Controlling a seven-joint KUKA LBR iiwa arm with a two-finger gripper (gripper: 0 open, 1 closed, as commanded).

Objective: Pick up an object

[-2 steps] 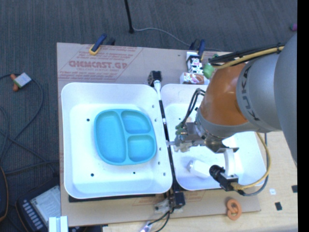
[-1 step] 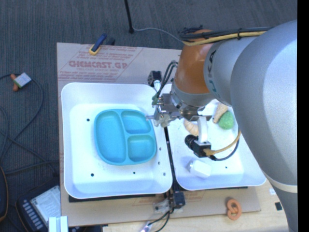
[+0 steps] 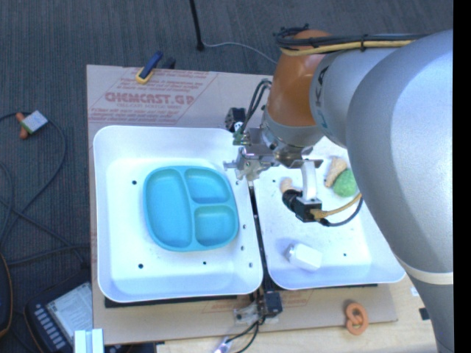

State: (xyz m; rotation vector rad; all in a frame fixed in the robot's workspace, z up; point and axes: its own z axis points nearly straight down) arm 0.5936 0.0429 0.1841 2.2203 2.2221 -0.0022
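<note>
The gripper (image 3: 246,164) sits low over the wall where the two bins meet, toward their far side. From this view I cannot tell whether it is released or clenched. In the left bin (image 3: 103,197) I note one blue plate (image 3: 193,207) with three compartments, lying flat near the middle. In the right bin (image 3: 368,267) a white block (image 3: 304,256) lies near the front wall, apart from the gripper. A green lump (image 3: 344,184) and a tan piece (image 3: 335,169) lie just beside each other, close under the arm (image 3: 397,123). An orange ring (image 3: 356,317) lies outside, in front of the right bin.
</note>
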